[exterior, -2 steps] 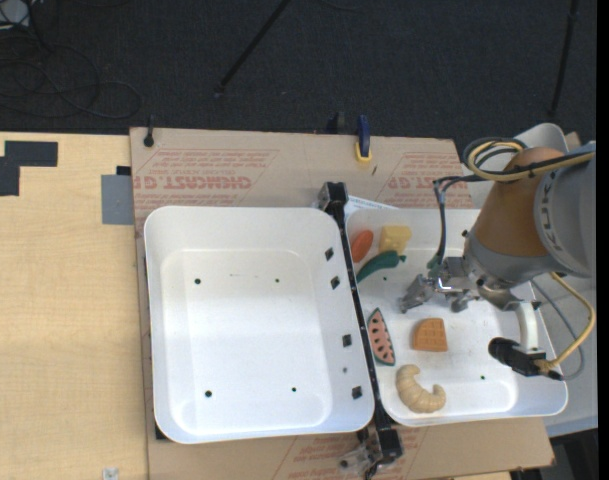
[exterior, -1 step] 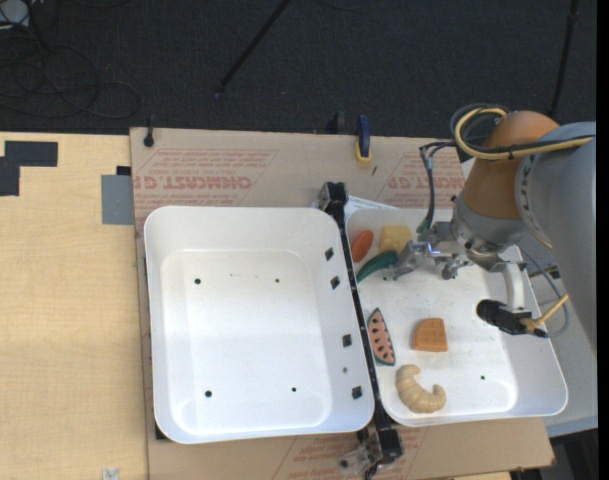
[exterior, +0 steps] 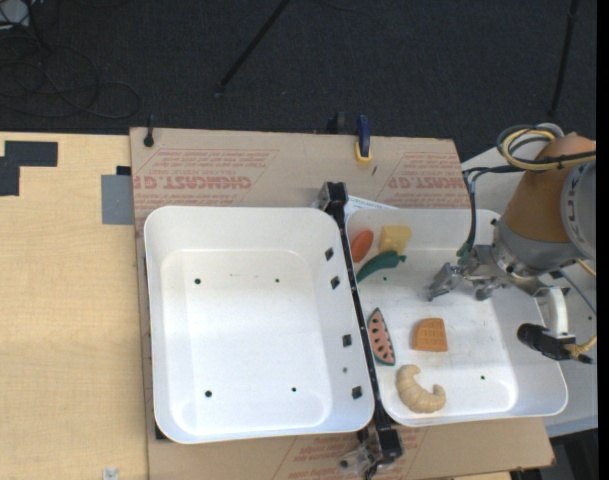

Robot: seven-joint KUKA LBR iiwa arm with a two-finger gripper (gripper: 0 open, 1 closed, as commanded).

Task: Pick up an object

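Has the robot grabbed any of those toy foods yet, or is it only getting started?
Nothing looks picked up yet. The hand hangs over the right bin with nothing visible between its fingers. All the items lie on the bin floor: the carrot, yellow piece, green piece, watermelon slice, orange square and croissant. Lowering, gripping and lifting are left.

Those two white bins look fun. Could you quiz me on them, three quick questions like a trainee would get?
1. True or false: the watermelon slice lies in the left bin.
2. Which item lies nearest the camera: A) croissant B) orange cracker C) yellow piece?
3. Fill in: the gripper hovers over the ____ bin.

Key: 1 false; 2 A; 3 right.
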